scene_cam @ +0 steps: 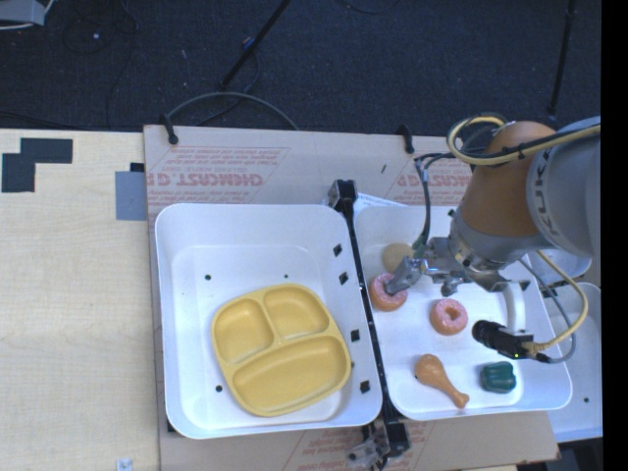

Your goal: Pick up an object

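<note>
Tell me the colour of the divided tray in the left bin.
Pale yellow: the divided tray shows it plainly in the camera view.

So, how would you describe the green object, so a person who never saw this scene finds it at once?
Start at the right white bin, the one the arm reaches into. Go to its near right corner: there lies the green object, small and blocky. It is the only green item; its neighbours are a tan drumstick and a pink donut.
</note>
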